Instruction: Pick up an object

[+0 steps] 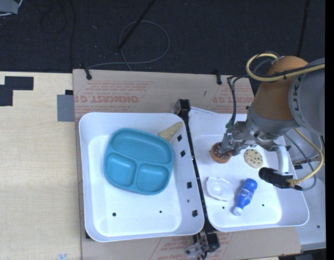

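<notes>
My gripper [227, 145] reaches down into the right bin [296, 215], right above a small round brown object [220, 155] that looks like a chocolate doughnut. It touches or nearly touches that object's top edge. A chocolate-chip cookie [253, 157] lies just right of the gripper. A blue bottle [244, 194] lies tilted toward the bin's front, with a crumpled white object [218, 188] to its left.
The left bin [96, 210] holds a blue divided plate [138, 160] and a tan wedge [170, 130] at its back right corner. A black divider [189, 161] runs between the bins. The grey arm with its orange band [280, 88] fills the right bin's back right.
</notes>
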Controlling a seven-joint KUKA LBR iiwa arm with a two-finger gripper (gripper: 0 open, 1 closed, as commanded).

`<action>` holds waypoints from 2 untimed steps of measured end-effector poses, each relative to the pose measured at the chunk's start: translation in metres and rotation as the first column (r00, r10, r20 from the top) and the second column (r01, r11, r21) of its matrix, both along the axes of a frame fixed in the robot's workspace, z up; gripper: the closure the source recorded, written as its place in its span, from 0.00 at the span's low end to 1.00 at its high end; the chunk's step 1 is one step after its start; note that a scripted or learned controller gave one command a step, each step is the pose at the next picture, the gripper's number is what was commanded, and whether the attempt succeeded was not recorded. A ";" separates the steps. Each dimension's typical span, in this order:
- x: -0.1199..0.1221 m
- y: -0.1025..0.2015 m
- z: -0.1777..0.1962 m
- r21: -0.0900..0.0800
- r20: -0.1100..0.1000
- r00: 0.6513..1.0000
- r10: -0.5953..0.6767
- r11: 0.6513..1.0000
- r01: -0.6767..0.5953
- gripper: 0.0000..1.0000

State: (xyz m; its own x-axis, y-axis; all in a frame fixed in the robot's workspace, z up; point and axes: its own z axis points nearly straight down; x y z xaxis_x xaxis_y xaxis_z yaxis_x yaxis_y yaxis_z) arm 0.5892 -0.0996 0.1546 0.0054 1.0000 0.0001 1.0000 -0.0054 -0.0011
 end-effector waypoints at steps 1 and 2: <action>0.002 0.005 0.061 0.000 0.003 1.000 0.006 1.000 -0.006 1.00; 0.002 0.004 0.061 0.001 -0.001 1.000 0.005 1.000 -0.005 1.00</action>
